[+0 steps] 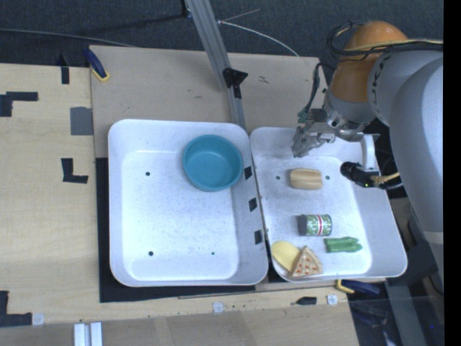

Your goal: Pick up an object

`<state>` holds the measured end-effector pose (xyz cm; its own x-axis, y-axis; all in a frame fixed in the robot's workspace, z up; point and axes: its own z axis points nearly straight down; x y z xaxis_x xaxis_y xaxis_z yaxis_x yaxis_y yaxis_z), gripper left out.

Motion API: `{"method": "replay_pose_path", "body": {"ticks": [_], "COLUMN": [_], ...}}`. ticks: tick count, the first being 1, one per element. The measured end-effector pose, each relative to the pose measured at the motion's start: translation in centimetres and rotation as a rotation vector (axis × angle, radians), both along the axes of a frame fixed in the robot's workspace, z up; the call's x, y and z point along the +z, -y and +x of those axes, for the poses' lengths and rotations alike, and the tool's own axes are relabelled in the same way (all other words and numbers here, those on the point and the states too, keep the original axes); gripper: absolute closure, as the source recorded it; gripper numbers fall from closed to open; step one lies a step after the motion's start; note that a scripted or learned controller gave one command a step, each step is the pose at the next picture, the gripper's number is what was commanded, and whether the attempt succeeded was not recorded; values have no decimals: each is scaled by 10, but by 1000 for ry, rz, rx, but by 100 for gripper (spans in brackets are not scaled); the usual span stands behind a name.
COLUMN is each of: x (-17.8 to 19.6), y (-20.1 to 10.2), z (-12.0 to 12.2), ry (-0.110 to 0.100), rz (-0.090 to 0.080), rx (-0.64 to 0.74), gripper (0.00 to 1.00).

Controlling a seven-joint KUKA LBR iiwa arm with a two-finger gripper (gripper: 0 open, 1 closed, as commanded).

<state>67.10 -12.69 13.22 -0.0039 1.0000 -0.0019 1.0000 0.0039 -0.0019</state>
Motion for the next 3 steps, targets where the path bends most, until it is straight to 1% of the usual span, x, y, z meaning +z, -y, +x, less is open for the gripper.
{"method": "replay_pose_path", "body": {"ticks": [1,2,3], "x": [43,95,158], "y": [-1,-9,-6], "z": [0,-6,-8], "ry": [5,6,8], "rz": [2,2,1], "rx": [-2,-2,-3], "gripper": [100,100,100]}}
